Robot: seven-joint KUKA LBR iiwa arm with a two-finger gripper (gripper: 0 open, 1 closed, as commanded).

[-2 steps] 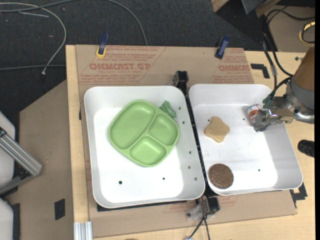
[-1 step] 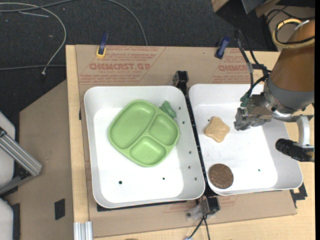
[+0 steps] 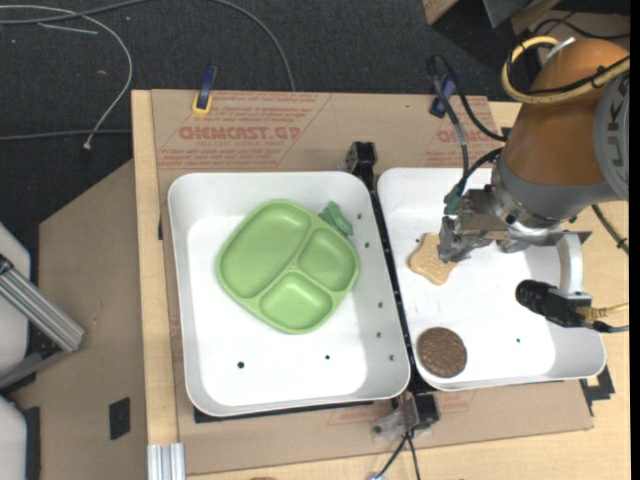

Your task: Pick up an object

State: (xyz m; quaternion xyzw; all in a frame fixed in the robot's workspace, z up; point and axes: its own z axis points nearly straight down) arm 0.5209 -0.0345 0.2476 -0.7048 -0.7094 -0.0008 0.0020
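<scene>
In the right bin, a flat tan piece shaped like a cracker lies near the left wall. My gripper hangs low over the piece's right edge, and may be touching it. A round brown disc rests near the same bin's front left corner. In the left bin sits a light green divided plate, with a small darker green item at its upper right rim.
The grey arm with its orange band comes in over the right bin's back right part. The bins stand side by side on a cardboard sheet. Black clamps sit at the seam between them.
</scene>
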